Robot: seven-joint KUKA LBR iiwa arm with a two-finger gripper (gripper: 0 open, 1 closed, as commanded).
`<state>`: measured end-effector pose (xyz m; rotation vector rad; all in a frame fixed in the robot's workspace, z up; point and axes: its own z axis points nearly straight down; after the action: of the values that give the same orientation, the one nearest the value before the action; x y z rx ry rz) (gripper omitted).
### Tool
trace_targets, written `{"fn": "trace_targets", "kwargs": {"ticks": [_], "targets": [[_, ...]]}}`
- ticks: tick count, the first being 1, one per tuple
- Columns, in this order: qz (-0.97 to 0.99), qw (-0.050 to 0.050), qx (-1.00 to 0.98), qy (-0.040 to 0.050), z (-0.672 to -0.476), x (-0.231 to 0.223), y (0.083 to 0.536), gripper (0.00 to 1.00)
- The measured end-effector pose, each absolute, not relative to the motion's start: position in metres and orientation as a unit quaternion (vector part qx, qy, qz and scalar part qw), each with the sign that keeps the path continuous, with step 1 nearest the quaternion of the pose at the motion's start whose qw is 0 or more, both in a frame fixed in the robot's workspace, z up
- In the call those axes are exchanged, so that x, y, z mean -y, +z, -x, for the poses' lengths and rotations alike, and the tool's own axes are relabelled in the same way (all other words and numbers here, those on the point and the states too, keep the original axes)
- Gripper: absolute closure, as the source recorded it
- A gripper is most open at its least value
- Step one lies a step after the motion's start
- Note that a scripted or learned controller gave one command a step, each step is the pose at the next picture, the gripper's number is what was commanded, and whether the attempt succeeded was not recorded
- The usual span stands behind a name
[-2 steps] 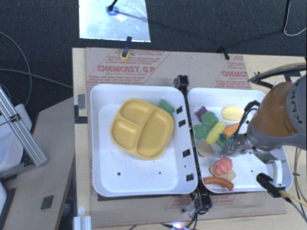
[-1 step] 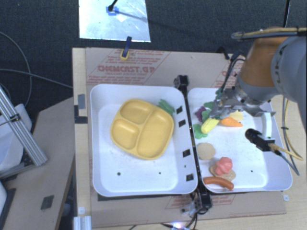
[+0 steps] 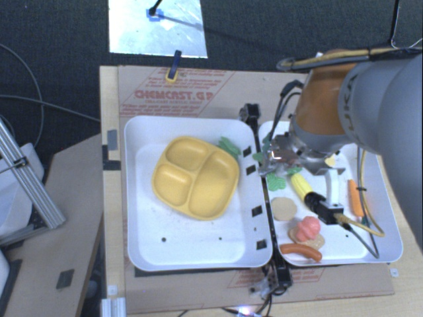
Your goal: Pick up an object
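My gripper (image 3: 276,164) hangs low over the left edge of the right bin (image 3: 390,243), close to the divider between the bins. A small green piece (image 3: 277,183) lies right under it, partly hidden. Just to the right lies a yellow corn cob (image 3: 301,185). Closer to the front lie a tan round disc (image 3: 285,208), a pink lumpy toy (image 3: 307,228) and a red-orange sausage (image 3: 301,250). An orange carrot stick (image 3: 355,198) and a white piece (image 3: 332,189) rest further right. I see nothing held.
The left bin (image 3: 142,243) holds a yellow divided plate (image 3: 196,176) with a green leafy toy (image 3: 230,146) at its upper right corner. The arm's grey and orange body (image 3: 344,98) covers the back of the right bin. Black cables (image 3: 350,224) trail across it.
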<state>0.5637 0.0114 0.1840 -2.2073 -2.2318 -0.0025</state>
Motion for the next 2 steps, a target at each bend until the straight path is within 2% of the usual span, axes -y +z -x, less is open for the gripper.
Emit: {"fn": "trace_targets", "kwargs": {"ticks": [1,2], "targets": [[0.707,-0.002,0.707,-0.0029,-0.518,0.009,0.279,1.0],[0.704,-0.001,0.71,-0.0025,-0.515,-0.029,0.307,1.0]]}}
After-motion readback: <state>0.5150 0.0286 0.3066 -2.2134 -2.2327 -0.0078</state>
